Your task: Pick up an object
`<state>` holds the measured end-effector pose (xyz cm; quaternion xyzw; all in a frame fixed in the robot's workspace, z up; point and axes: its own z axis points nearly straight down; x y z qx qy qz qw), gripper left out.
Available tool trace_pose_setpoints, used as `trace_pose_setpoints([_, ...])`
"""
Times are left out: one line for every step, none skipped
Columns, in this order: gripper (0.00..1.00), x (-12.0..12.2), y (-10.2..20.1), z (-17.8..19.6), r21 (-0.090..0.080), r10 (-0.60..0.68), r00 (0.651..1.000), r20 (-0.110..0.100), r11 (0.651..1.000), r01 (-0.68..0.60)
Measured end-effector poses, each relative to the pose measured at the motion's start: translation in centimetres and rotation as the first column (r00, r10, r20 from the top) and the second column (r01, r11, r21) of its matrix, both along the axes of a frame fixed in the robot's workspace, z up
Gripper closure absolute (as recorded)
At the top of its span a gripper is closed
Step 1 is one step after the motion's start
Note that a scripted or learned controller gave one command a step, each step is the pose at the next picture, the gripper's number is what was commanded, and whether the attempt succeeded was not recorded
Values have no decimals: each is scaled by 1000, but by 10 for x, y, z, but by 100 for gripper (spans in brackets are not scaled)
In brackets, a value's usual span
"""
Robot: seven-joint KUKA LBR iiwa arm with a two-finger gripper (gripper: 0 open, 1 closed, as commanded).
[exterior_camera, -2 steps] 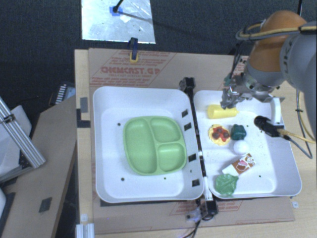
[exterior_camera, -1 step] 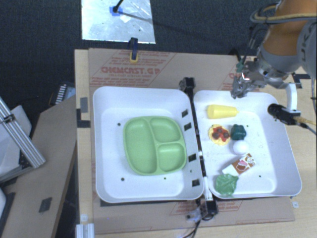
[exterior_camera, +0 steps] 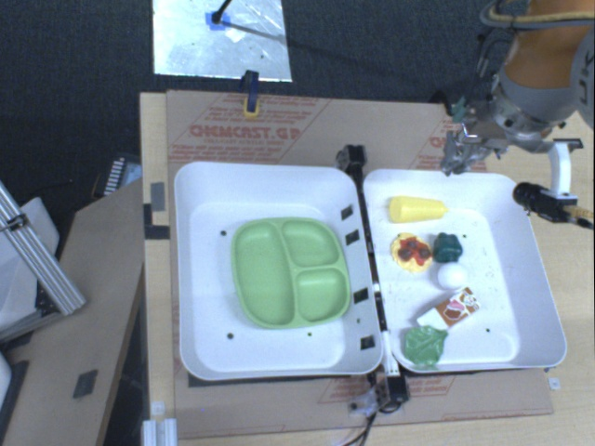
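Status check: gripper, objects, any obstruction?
Gripper over right bin's far rim, nothing held. Yellow corn piece nearest it. Approach looks clear.

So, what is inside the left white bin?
The left white bin holds one thing: a green divided tray with three compartments, all bare. The tray hides the bin floor beneath it, so anything under it cannot be seen.

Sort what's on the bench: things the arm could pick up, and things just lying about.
For the job: gripper, yellow wedge, pizza slice toy, dark green toy, white ball, small carton, green leaf toy.

Lying about: green divided tray, foil sheet.
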<state>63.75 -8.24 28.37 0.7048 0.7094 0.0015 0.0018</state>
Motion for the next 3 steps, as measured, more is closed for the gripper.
trace_pose_setpoints([100,-6,49,0,2,3,1000,-3,1000,-3])
trace_pose_setpoints([100,-13,94,-20,2,2,1000,-4,1000,-2])
trace_pose_setpoints([100,-25,150,-39,3,4,1000,-5,1000,-3])
